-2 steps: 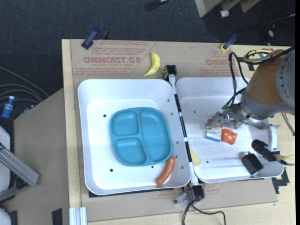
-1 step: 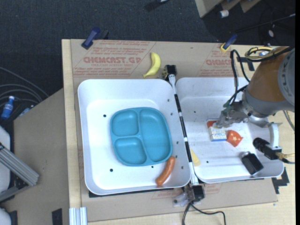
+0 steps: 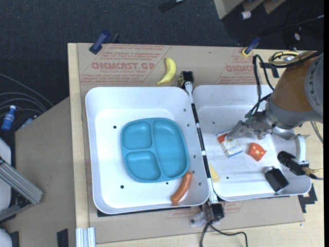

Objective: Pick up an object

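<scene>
Nearest the camera, a hot dog [image 3: 182, 187] lies at the front edge of the left bin [image 3: 103, 107], its long axis tilted from lower left to upper right, one end touching the corner of a blue divided plate [image 3: 153, 149] that fills that bin's middle.

Across the divider, the right bin [image 3: 226, 99] holds a small white carton with red and blue print [image 3: 230, 145], slanted, with a red-orange block [image 3: 256, 150] just beside it on the right. A black rectangular piece [image 3: 276, 179] rests near that bin's front right corner, and a thin yellow sliver [image 3: 213, 176] sits by the divider.

Over the carton's upper edge hangs the gripper [image 3: 245, 129], reaching in from the right; whether its jaws are spread or closed cannot be told, and nothing shows between them.

Behind the bins, a banana [image 3: 168, 71] lies on the cardboard [image 3: 123, 60].
</scene>
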Robot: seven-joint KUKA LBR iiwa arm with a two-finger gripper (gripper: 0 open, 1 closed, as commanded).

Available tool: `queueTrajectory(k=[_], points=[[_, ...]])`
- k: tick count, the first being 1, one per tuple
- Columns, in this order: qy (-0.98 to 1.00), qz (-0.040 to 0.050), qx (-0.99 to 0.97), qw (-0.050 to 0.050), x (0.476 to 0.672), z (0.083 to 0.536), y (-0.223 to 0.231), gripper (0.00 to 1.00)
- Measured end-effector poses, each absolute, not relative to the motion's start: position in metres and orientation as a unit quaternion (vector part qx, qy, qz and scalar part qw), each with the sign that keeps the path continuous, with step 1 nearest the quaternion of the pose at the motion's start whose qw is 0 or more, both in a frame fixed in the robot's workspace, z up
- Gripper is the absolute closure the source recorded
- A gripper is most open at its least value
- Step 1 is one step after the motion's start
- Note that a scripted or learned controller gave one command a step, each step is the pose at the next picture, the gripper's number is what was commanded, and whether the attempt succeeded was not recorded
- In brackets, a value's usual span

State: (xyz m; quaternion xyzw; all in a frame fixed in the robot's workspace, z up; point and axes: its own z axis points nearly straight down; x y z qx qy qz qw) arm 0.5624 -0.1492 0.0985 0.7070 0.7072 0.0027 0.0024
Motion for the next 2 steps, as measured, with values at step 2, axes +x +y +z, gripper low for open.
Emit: queueTrajectory(k=[2], points=[[0.707,-0.0006,0.707,-0.001,0.563,0.084,-0.101,0.00]])
